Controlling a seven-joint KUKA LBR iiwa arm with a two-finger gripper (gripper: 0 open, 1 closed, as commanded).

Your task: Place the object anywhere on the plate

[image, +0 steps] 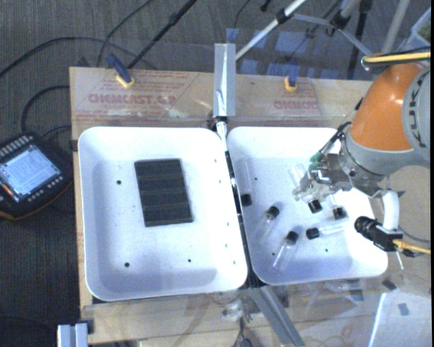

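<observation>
A dark ribbed rectangular plate (163, 191) lies flat in the left bin (101, 266). Several small clear vials with black caps are scattered in the right bin (275, 147): one vial (271, 215) left of centre, another vial (288, 243) toward the front, a third vial (315, 232) beside it. My gripper (309, 188) hangs low over the right half of this bin, below the orange band (387, 114). A black-capped vial (315, 205) sits right at the fingertips; whether it is between them is unclear.
A metal divider post (224, 78) stands at the back between the bins. A teach pendant (22, 176) lies off the bench to the left. A black cable connector (372, 231) sticks out near the right bin's front right corner.
</observation>
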